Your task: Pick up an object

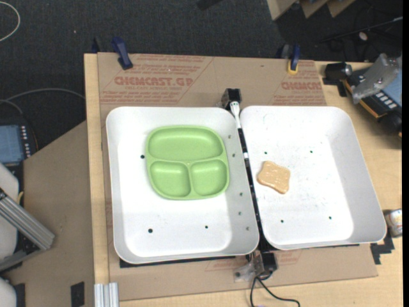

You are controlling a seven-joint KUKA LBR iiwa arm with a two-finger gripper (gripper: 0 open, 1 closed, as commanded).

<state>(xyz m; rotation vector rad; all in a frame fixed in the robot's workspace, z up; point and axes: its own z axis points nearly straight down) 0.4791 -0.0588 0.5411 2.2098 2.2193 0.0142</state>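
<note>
I see the bench board [192, 75], a brown sheet printed with red lettering, carrying both bins and held at its far edge by a blue clamp [121, 53] on the left and a second clamp [294, 59] on the right.

The left bin [128, 229] and the right bin [332, 171] sit side by side, touching along a central seam.

In the left bin I see a green divided plate [187, 162]. It lies flat in the far half of the bin, with one large compartment on the far side and two smaller compartments on the near side.

In the right bin I see a tan, toast-shaped piece [273, 176]. It lies flat near the bin's left wall, just right of the seam, and is well apart from the plate.

I see part of the arm's hardware [377, 88] at the far right, beyond the right bin. I cannot tell the state of the claw.
</note>
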